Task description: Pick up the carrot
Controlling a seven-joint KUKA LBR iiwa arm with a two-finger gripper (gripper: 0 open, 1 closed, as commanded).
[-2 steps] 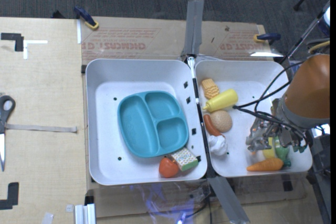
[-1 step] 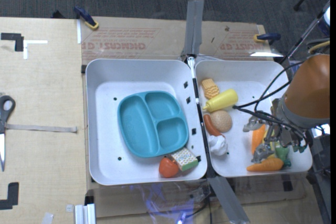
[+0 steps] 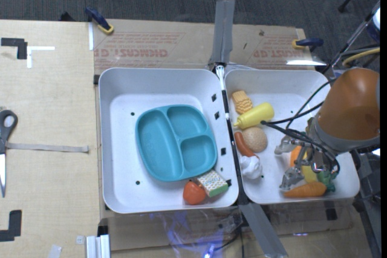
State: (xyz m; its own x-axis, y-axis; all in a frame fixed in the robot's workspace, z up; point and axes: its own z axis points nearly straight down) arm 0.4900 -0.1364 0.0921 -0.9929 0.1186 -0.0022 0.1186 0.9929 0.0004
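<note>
Claw: we find it low in the right shallow white bin, its metal fingers just above the orange plastic carrot; we cannot tell how far open it stands, or whether it touches anything.
Carrot: lying flat near the bin's front right corner, green top rightward.
Left bin: holds a blue three-compartment plate.

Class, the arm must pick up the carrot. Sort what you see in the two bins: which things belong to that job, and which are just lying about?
Belongs to the job:
carrot, in the right bin
gripper, just above it

Lying about:
blue plate
tomato
yellow bottle
waffle piece
</note>
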